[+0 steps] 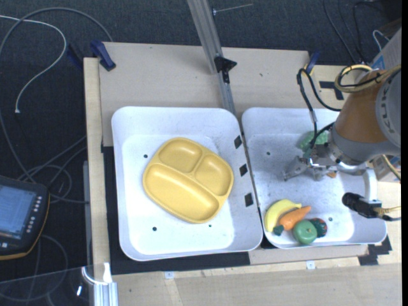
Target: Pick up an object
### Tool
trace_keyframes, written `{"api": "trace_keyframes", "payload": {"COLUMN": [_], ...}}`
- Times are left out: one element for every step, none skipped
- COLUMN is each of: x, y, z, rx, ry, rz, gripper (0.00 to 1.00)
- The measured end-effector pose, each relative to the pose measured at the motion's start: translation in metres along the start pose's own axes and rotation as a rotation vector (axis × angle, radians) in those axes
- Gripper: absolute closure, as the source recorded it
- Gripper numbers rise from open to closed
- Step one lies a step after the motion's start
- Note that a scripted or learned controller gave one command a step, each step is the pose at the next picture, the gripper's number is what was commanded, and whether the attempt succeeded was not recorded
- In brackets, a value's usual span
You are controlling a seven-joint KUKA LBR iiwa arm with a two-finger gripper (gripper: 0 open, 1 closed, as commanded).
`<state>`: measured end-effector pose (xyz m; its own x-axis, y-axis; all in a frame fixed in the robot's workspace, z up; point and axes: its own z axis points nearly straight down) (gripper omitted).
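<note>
While my feed looks down on the bench [159, 62], I count two shallow white bins side by side. One yellow divided plate [188, 179], with three compartments, lies alone in the left bin [131, 126]. One grey arm with an orange band [363, 120] reaches in from the right over the right bin [268, 123]. Its gripper [310, 164] hangs low above that bin's middle floor, metal fingers pointing left; whether they are open or closed I cannot tell from here, and I see nothing between them. A green scrap shows just behind the wrist. Three toy foods sit bunched at the right bin's near edge, apart from the gripper and nearer the camera: one yellow banana [278, 212], one orange carrot [294, 217] leaning against it, one green round fruit [306, 231].
</note>
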<state>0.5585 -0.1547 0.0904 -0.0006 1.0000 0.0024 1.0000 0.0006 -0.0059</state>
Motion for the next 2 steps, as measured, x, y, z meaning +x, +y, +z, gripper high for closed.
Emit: {"api": "trace_keyframes", "payload": {"x": [0.000, -0.005], "y": [0.002, 0.012], "z": [-0.013, -0.072], "rx": [-0.006, -0.014], "ry": [-0.001, -0.005], "rz": [0.000, -0.001], "gripper": [1.00, 1.00]}}
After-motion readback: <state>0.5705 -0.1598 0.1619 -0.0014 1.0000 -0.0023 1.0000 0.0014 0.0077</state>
